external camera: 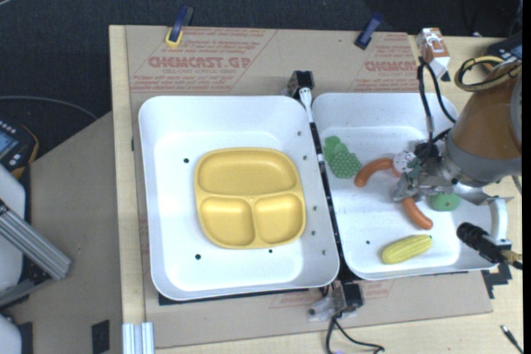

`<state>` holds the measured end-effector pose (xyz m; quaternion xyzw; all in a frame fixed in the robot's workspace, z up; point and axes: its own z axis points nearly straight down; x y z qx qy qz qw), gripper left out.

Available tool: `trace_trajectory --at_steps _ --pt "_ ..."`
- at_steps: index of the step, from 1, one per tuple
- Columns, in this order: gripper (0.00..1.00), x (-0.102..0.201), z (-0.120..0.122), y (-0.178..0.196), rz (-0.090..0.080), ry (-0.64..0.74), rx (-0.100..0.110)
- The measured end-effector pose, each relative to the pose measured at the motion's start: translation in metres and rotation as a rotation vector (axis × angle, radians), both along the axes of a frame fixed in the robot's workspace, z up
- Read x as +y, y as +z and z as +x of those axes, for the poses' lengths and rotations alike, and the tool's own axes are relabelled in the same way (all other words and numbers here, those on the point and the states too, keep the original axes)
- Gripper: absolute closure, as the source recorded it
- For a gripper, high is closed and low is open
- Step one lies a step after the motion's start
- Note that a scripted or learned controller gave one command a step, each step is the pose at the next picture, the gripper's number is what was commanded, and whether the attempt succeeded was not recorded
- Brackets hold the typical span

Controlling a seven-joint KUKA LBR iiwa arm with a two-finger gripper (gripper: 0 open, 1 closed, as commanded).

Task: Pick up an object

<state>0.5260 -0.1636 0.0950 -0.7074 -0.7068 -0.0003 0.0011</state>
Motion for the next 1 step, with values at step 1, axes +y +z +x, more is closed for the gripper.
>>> trace_trajectory --at_steps 1 --pt "1.0 -0.0014 0.0007 0.064 -0.005 0.002 -0.008"
